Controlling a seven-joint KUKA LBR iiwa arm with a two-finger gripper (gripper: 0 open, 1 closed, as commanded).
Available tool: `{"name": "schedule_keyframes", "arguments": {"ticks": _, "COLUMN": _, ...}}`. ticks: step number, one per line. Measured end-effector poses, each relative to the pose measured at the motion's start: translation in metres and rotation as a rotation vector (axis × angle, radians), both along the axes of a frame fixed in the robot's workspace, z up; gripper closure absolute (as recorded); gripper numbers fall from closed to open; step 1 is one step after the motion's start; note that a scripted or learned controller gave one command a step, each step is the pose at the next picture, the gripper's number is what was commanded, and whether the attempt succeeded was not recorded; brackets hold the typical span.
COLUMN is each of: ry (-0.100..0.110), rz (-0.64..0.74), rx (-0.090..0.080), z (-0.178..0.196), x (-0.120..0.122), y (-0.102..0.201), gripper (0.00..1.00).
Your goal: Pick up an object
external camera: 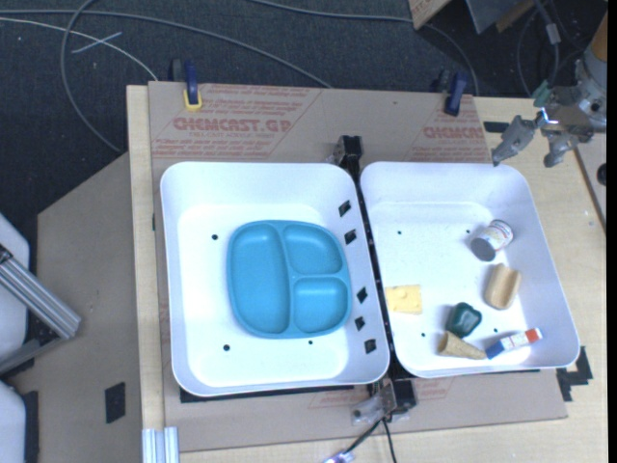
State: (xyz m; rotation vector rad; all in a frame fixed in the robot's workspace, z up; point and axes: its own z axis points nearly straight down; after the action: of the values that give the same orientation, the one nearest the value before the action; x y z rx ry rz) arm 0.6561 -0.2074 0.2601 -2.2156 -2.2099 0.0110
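The hand (530, 145) sits at the upper right of the frame, above the far right corner of the right bin (424, 186) and off its rim, with two grey fingers spread apart and nothing between them, so it is open and holds nothing. The task looks barely begun: no object has been lifted, and every candidate lies on the bin floor well below the hand in the frame. In the right bin, toward its right side, a small can (491, 239) lies on its side, with a tan bread-like piece (501, 286) just below it. Lower still sit a dark green block (464, 319), a tan wedge (462, 346) touching it from below, and a marker-like tube (511, 341) with blue and red ends just right of the wedge, near the lower rim. A yellow cheese-like slab (404, 299) lies apart from these, close to the divider between the bins. The left bin (183, 258) carries a blue divided plate (287, 278) at its middle. What is left is nearly everything: choosing an object, bringing the hand down over it, closing on it and raising it. The can and the yellow slab stand clear of neighbours and seem the easier picks; the green block, wedge and tube are crowded together, which could spoil a grasp.
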Motion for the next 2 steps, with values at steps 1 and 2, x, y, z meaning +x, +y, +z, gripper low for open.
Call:
{"name": "schedule_keyframes", "arguments": {"ticks": 1, "ry": -0.013, "rz": 0.003, "rx": -0.003, "z": 0.008, "x": 0.002, "y": 0.001, "gripper": 0.00}}
{"name": "schedule_keyframes", "arguments": {"ticks": 2, "ry": -0.007, "rz": 0.003, "rx": -0.002, "z": -0.052, "x": -0.003, "y": 0.007, "gripper": 0.00}}
